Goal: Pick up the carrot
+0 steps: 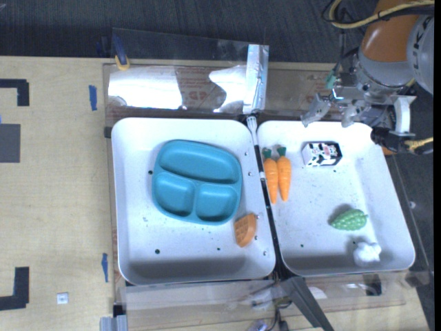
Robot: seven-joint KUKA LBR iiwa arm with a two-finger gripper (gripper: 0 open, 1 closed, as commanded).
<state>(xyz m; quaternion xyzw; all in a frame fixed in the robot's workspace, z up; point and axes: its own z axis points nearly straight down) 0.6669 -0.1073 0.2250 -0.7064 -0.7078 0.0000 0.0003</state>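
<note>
— Where's the carrot (277,176) right now?

— In the right bin (386,185), hard against its left wall, close to the divider between the two bins. It looks like a pair of orange carrots lying side by side, green tops pointing toward the far edge.

— And the gripper (335,112)?

— Up over the far rim of that same bin, toward its back corner, well apart from the carrot. The arm (396,43) comes in from the right, with the orange band above the wrist. The fingers look spread, with a gap between the two tips, and there's nothing between them.

— What else sits in that bin?

— A small black-and-white thing (322,154) near the far side, just right of the carrot tops. A green bumpy piece (349,220) toward the near right, and a little white object (367,252) in the near corner.

— And the left bin (131,205)?

— A blue divided tray (196,181) with three compartments takes up the middle. An orange-brown lump (245,229) lies just off the tray's near right corner, close to the bin's right wall.

— Anything behind the bins?

— A shiny clear panel (186,81) stands along the back of the left bin, on the wooden counter (48,185).
</note>
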